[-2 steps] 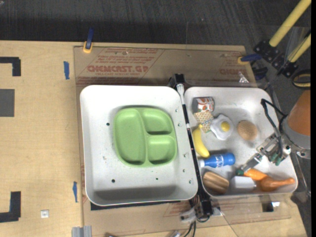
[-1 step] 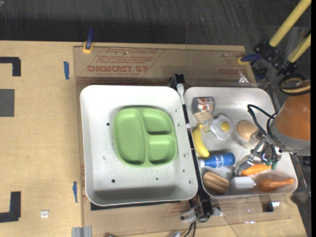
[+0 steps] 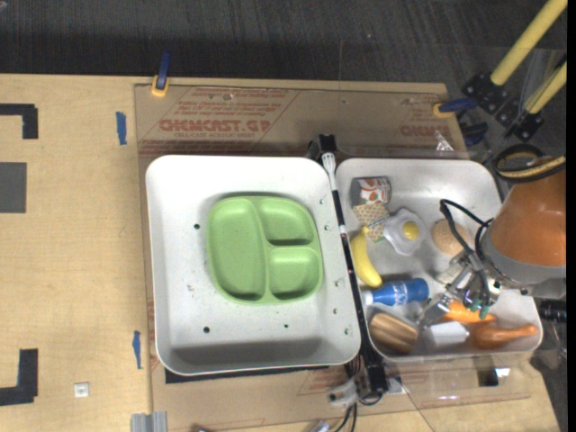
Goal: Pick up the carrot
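1 carrot (image 3: pixel 500 335) lies just right of the gripper (image 3: pixel 465 301).

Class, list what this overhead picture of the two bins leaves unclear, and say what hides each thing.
- The hand, camera view: small and tangled with cables, so its grip cannot be judged.
- The orange carrot: partly covered by the hand, so contact is unclear.
- The small printed carton: label too small to read.
- The grey and orange arm: cut off by the right edge.
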Tool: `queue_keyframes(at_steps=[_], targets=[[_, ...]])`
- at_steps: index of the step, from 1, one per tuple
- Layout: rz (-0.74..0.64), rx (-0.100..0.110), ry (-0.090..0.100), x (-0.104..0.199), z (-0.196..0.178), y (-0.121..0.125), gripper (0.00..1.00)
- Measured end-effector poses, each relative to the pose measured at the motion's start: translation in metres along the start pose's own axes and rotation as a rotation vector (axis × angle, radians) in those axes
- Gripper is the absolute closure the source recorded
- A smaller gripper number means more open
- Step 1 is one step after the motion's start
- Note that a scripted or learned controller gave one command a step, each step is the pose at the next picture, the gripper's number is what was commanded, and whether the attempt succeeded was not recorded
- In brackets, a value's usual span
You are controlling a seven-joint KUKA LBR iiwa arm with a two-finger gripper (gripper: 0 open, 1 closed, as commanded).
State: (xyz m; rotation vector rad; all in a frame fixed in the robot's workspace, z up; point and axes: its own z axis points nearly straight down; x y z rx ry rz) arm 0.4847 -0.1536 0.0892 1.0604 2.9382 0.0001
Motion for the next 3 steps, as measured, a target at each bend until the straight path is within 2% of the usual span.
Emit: queue_keyframes(at_steps=[1, 3], targets=[[-0.24, -0.007, -0.008, -0.0206, 0.0007, -0.0217, 0.0], [-0.664, -0.002, -0.007, -0.0225, 0.0003, -0.0267, 0.0]])
